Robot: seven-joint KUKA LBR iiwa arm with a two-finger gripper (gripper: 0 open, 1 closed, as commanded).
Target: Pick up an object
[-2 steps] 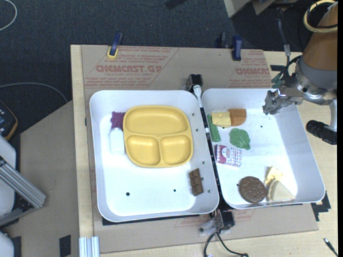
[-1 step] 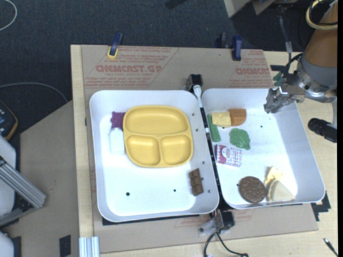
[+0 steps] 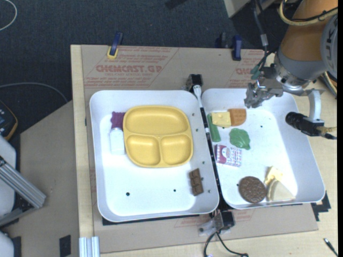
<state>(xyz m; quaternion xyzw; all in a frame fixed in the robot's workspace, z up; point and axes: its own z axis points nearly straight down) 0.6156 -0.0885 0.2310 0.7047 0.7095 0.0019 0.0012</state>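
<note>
Above the right bin's (image 3: pixel 300 159) far edge hangs the gripper (image 3: pixel 256 99); whether its claw is apart or together I cannot tell. Just below it, near the divider, lie 2 candidates touching each other: a yellow block (image 3: pixel 220 119) and a brown block (image 3: pixel 237 116). That position suggests an approach toward them; nothing is lifted yet.

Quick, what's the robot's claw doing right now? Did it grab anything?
Gripper: cannot be told whether open or closed; it hangs over the right bin, with nothing seen between its fingers.
</note>
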